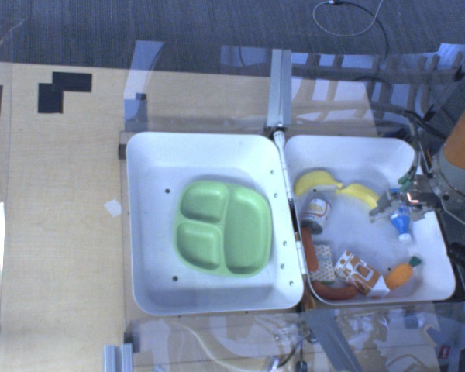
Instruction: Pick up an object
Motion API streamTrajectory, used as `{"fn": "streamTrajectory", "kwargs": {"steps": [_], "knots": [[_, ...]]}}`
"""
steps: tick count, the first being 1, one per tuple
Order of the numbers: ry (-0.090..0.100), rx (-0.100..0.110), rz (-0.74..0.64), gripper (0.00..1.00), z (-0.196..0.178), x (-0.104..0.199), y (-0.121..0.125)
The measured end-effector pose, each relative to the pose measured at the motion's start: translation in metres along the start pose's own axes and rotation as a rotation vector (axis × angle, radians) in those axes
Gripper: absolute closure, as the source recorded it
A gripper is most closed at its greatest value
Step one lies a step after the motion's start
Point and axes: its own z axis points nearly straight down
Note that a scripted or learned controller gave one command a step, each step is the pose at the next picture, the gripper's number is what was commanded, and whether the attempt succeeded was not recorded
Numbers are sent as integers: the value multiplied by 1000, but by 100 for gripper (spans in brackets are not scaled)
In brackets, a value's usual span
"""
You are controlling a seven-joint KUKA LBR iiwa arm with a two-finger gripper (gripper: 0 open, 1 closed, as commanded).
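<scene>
Bright, even overhead light; soft shadows; pale glare patches at left; slight blur.

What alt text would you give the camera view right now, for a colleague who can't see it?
The arm's hand hangs over the right bin, beside a small blue-capped bottle, with a banana, carrot, can and carton around it. The left bin holds a green divided plate.

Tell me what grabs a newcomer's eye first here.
The green divided plate, alone in the left bin, stands out most. Next, the right bin with its clutter: a yellow banana, a small can, a carrot, and the gripper over its right side.
</scene>
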Motion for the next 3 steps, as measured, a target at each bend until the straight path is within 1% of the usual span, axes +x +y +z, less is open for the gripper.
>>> {"fn": "streamTrajectory", "kwargs": {"steps": [1, 2, 3], "knots": [[-1, -20, -39, 0, 86, -31, 4], [0, -15, -38, 100, 80, -30, 4], [-2, -4, -29, 100, -14, -15, -22]]}}
